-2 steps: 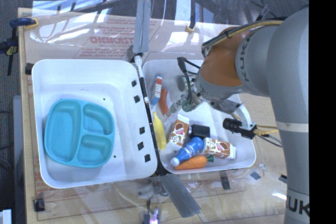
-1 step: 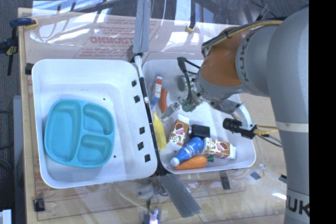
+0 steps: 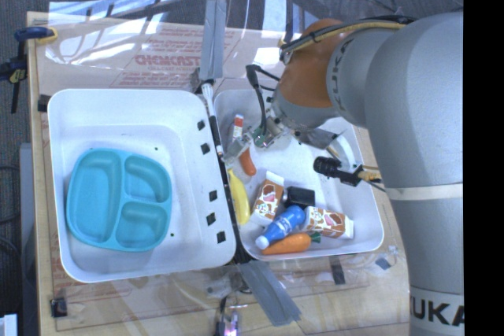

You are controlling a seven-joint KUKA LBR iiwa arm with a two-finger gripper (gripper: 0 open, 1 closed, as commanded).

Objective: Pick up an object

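Note:
My gripper (image 3: 264, 134) reaches down into the back left part of the right bin (image 3: 367, 221), below the orange wrist band. Just left of it lies a small tube with a red cap (image 3: 236, 128), and just in front of it an orange sausage (image 3: 247, 162). Further forward in the same bin are a yellow banana (image 3: 239, 199), a brown and white carton (image 3: 268, 201), a black block (image 3: 300, 195), a blue bottle (image 3: 284, 225), a carrot (image 3: 286, 245) and a second carton (image 3: 331, 225). I see nothing lifted off the bin floor.
The left bin (image 3: 94, 116) holds a light blue divided plate (image 3: 119, 199). The divider (image 3: 214, 169) between the bins runs close to the gripper's left. The grey arm (image 3: 409, 90) covers the right bin's far right side. A black-tipped rod (image 3: 339, 168) juts over that bin.

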